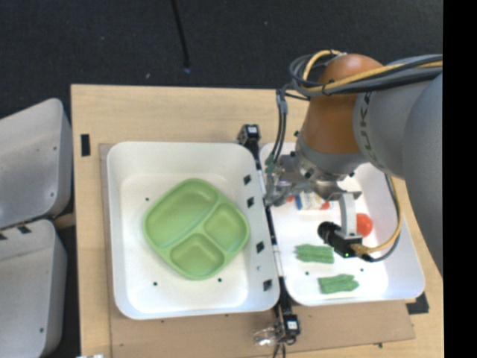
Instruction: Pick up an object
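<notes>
Two shallow white bins side by side on a pale wooden counter [164, 110]. In the left bin [119, 274], a green divided plate [196, 228] with three compartments, lying flat near the middle. In the right bin [399, 274], two green pieces: one [314, 254] near the middle, another [337, 283] nearer and slightly to the right, apart from each other. An orange-red object [364, 223] just right of the arm's wrist, partly hidden. Gripper [302, 192] low over the far left part of the right bin, under the wrist; state impossible to tell.
</notes>
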`<state>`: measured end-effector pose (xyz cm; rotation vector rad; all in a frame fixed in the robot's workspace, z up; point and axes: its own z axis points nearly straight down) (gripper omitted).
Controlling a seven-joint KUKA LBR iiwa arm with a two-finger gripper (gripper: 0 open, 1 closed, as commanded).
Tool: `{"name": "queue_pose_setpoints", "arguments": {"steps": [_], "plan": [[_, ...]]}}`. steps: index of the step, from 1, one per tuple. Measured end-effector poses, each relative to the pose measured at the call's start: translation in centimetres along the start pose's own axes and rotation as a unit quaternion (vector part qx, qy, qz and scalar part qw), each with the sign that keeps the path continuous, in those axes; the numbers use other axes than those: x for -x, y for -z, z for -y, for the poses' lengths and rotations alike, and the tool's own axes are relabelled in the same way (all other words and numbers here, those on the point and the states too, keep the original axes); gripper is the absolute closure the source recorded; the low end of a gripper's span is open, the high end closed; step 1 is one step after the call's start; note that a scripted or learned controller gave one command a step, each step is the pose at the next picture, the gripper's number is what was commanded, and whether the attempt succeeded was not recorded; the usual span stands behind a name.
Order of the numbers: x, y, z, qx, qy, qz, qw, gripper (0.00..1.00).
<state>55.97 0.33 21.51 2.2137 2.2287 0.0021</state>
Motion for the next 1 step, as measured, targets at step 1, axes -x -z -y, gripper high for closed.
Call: {"name": "queue_pose_setpoints", "arguments": {"steps": [1], "plan": [[-5.76, 1.54, -1.04, 0.0, 0.0, 0.0, 1.0, 1.0]]}}
